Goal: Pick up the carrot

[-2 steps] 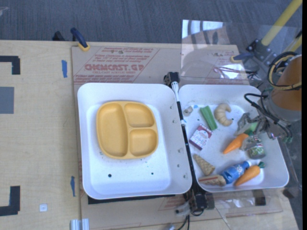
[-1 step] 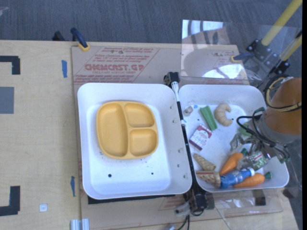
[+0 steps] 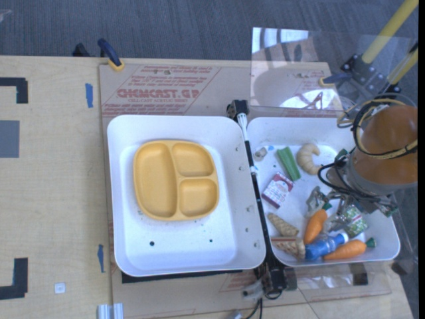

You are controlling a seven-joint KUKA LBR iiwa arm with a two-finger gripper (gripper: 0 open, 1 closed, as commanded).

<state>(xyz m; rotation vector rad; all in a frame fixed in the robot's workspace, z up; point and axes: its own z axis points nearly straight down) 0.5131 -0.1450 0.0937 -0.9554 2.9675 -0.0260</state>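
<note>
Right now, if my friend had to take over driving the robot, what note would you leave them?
Gripper: down low in the right bin, just above one carrot. I cannot tell whether it has a grip on anything.
Carrots: two in the right bin. One is tilted beside the gripper, the other lies near the front wall, next to a blue bottle.
Left bin: holds a yellow divided plate.
Done: arm lowered over the carrot.
Left: grab a carrot and lift it out.
</note>
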